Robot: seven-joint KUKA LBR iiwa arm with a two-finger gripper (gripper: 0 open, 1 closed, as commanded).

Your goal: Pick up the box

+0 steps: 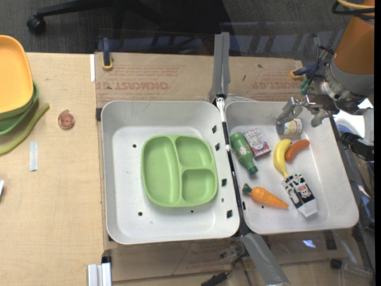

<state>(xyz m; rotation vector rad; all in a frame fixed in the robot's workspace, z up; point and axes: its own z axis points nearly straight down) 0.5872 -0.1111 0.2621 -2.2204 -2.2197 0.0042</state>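
Observation:
Two box-like things lie in the right bin. A small pink and white box rests near the bin's middle, beside a green bottle. A black and white carton lies toward the front right. My gripper hovers over the bin's far right part, open, its fingers spread wide with nothing between them. A small tan can sits just below the left finger. The gripper is up and to the right of the pink box, well apart from it, and far behind the carton.
A banana and an orange sausage-shaped toy lie between the gripper and the carton. A carrot lies front left. The left bin holds a green divided plate. Yellow and green plates are stacked far left.

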